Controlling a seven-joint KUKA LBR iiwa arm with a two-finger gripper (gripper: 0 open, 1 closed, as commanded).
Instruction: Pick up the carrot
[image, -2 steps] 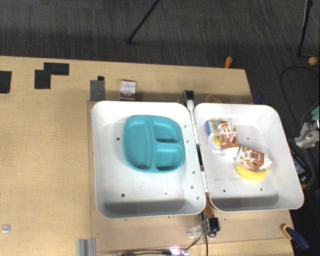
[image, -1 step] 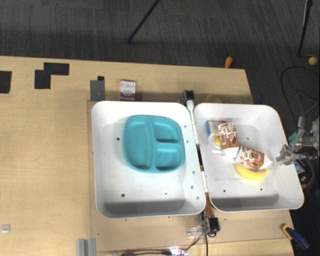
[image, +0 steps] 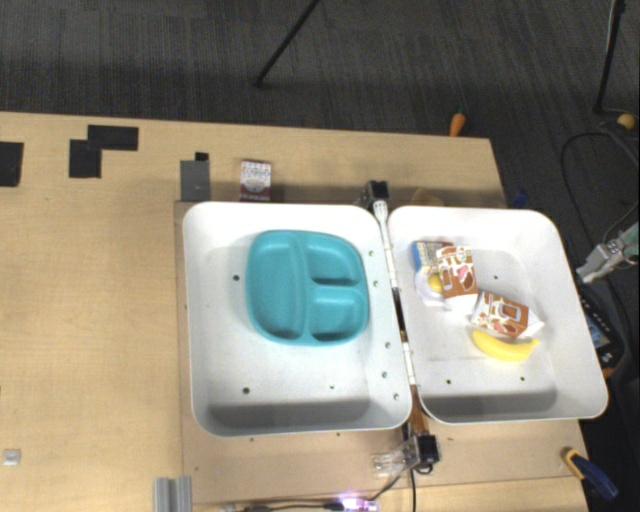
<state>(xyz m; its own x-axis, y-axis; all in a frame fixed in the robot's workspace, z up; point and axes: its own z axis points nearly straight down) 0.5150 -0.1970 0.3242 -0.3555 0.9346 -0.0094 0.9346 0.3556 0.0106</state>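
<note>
Right bin (image: 560, 300) taken as the landmark on the bench (image: 90, 330). At its right rim, partly cut by the picture's edge: the end effector (image: 608, 257), hanging outside the bin wall, apart from everything inside; released or clenched, cannot tell from here. Inside the right bin, toward its far left corner: a red-and-white packet (image: 455, 271) lying over a blue-edged wrapper (image: 424, 251), with a small yellow piece (image: 434, 284) peeking out from under its left side. Nearer the middle of the right bin: a second red-and-white packet (image: 503, 316), resting on a banana (image: 502, 347) that curves out below it. Carrot: not to be made out for certain among these; whether the yellow piece belongs to it, cannot tell. Just left of the right bin, rims touching: the left bin (image: 215, 400), holding a teal divided plate (image: 305, 287) at its centre. Beyond the right bin's far rim, at the bench edge: a small orange object (image: 457, 124), too small to identify
</note>
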